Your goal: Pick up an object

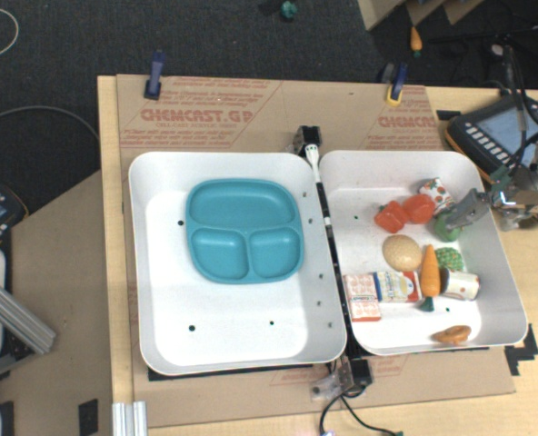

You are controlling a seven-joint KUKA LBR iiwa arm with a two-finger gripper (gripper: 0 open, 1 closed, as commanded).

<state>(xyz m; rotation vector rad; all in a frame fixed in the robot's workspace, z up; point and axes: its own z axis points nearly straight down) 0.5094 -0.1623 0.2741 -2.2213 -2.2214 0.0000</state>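
Smooth teal three-compartment tray [244,230] in glossy left bin [151,243].

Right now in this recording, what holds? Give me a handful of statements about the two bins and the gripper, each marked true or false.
1. The teal divided plate lies in the left bin. True.
2. The carrot lies in the left bin. False: it lies in the right bin, among the other items.
3. The gripper is over the right bin, near its upper right side. True.
4. The teal divided plate carries the red pepper. False: the pepper lies on the right bin's floor.
5. The small carton lies near the right bin's left wall. True.
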